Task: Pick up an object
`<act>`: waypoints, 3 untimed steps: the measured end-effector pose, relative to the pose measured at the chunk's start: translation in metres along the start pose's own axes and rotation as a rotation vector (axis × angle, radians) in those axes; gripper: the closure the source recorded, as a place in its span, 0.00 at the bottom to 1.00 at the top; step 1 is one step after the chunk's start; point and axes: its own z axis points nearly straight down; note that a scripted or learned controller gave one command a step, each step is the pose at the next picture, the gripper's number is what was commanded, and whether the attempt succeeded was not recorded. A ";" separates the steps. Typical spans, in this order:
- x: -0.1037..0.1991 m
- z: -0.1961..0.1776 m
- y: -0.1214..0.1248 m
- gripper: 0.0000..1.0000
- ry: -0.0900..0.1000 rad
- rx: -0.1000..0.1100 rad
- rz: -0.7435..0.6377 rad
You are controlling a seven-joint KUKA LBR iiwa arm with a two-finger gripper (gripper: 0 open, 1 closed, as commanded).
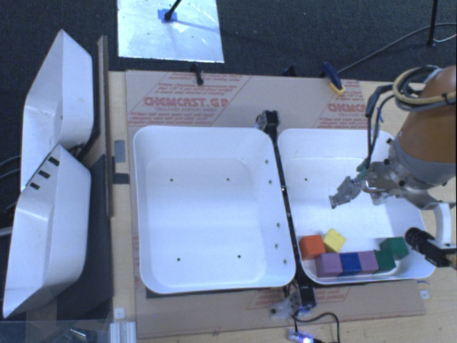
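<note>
Blocks lie below the bare pincer, untouched.

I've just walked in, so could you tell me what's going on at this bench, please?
A robot arm reaches from the right over the right bin, its claw hovering above the bin floor with nothing between its fingers. The blocks, orange, yellow, purple, blue and green among them, sit bunched along the bin's near edge, untouched.

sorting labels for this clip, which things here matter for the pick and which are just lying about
For the job:
gripper
orange block
yellow block
purple block
blue block
green block
right bin

Lying about:
left bin
blue clamp
metal sheet
</note>
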 end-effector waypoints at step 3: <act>0.001 0.103 0.016 0.00 0.000 0.000 0.000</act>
